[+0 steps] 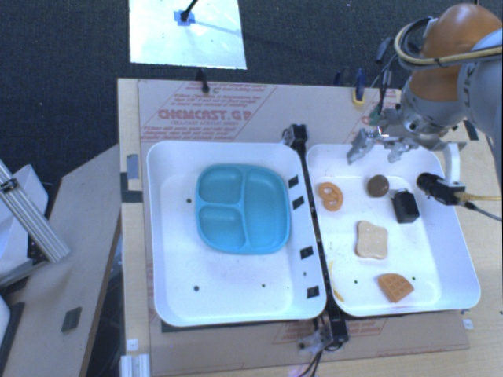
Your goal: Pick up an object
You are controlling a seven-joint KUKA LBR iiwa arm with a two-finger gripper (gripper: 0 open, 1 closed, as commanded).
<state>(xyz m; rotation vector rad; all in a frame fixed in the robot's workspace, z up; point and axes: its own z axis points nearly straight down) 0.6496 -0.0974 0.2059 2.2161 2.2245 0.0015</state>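
While the pincer [377, 146] is hanging open and empty over the right bin [464, 267], nothing is getting lifted; the pretzel [330, 195] is lying untouched.

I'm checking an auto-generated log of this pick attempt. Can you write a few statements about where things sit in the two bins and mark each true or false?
1. The blue divided plate lies in the left bin. True.
2. The pretzel lies on the blue divided plate. False: it lies in the right bin, near the divider between the bins.
3. The tool hangs above the far edge of the right bin with open fingers and nothing between them. True.
4. The slice of bread is held by the tool. False: it lies on the floor of the right bin.
5. The brown round piece lies in the right bin, between the pretzel and a black block. True.
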